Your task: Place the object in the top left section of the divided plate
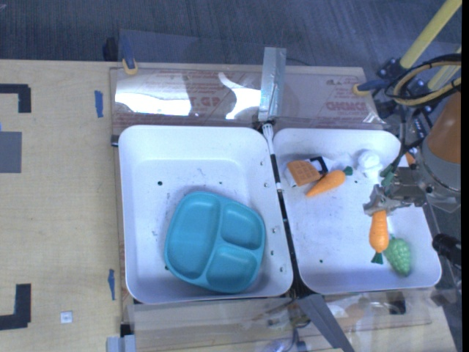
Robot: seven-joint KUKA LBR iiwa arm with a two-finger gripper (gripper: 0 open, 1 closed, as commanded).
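The arm [440,152] enters from the right edge, orange band above the wrist. The gripper [382,205] points down over the right bin [344,266].

The arm [447,152] is cut off by the right edge. The end effector [382,205] covers the top of a carrot [379,233]; its grip is unclear.

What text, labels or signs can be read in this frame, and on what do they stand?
Red printing on the clear sheet behind the bins: mirrored and washed out by glare, not readable.
Red printing on the same sheet's right part: blurred, not readable.
No text shows on the blue divided plate, the white bins or the toy carrots.
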